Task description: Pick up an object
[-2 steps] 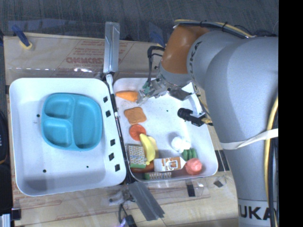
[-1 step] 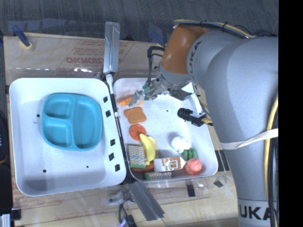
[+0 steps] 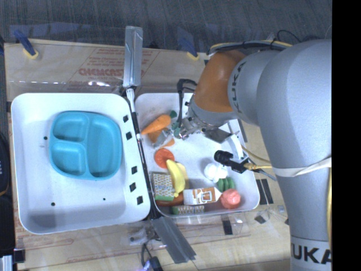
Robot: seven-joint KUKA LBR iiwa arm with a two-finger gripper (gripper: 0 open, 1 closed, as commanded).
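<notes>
1. Two shallow white plastic bins sit side by side on the bench: the left bin (image 3: 34, 168) fills the left half of the frame and the right bin (image 3: 251, 199) lies at centre, partly under the arm.
2. Left bin contents: one light-blue plastic divided plate (image 3: 86, 144), lying flat in the upper middle of that bin.
3. The grey arm with an orange band (image 3: 217, 89) enters from the right of the frame and reaches down over the upper part of the right bin.
4. The two-finger gripper (image 3: 180, 130) is low in the upper left of the right bin, just beside the orange toy carrot (image 3: 155, 125). Whether its fingers are apart or together cannot be told, and nothing is seen between them.
5. Right bin, left side below the carrot: a round orange-red toy slice (image 3: 164, 156), then a yellow toy banana (image 3: 177, 175) lying partly over a woven tan block (image 3: 162, 183).
6. Right bin, lower edge: a small white-and-orange carton (image 3: 202, 196) on its side, with a pink-red round toy fruit (image 3: 230, 199) touching its right end.
7. Right bin, centre right: a white rounded object (image 3: 213, 171), with a green toy vegetable (image 3: 225, 183) just below it.
8. A black cylindrical fitting (image 3: 223, 157) on the arm's side sits just above the white object.
</notes>
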